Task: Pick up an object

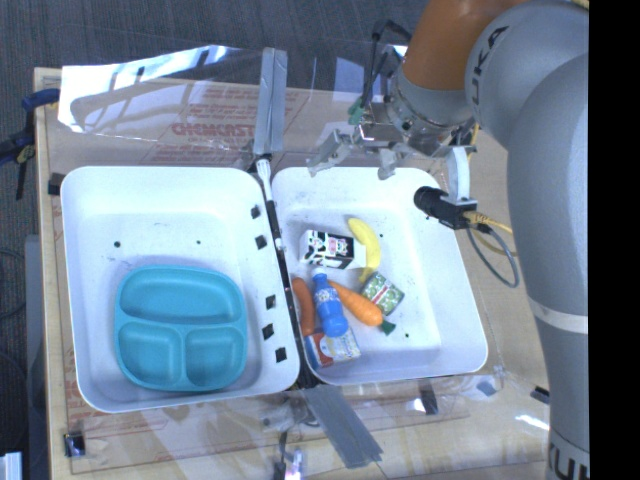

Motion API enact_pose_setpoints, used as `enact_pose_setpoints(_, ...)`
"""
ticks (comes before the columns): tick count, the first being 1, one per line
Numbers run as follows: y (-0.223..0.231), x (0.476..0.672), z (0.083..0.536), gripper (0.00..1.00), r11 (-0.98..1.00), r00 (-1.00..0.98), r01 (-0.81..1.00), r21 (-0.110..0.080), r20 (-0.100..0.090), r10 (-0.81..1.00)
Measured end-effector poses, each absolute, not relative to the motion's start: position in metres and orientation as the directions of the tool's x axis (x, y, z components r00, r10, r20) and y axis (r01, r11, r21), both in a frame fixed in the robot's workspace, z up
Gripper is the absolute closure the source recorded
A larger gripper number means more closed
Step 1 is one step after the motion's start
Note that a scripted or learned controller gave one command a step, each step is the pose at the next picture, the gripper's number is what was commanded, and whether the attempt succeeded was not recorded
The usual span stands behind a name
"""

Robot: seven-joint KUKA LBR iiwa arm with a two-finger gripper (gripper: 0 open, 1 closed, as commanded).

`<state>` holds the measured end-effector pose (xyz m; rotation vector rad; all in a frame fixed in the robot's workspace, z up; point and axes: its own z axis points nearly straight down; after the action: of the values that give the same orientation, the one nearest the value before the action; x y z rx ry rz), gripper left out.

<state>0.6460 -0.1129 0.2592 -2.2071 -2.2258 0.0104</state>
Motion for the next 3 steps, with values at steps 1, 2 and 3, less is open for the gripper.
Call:
enact_pose_setpoints(1,-0.174,0.598,0.201,0.0,0.17,-0.17,0.985,-0.007,0.002,0.986)
enact_pose_setpoints(2,-0.206,0.618,0.118,0.0,0.212,-0.211,0.977,0.018,-0.007,0.977)
enact_pose_setpoints(3,-0.209,0.629,0.091,0.0,0.234,-0.234,0.972,0.0,0.0,0.972)
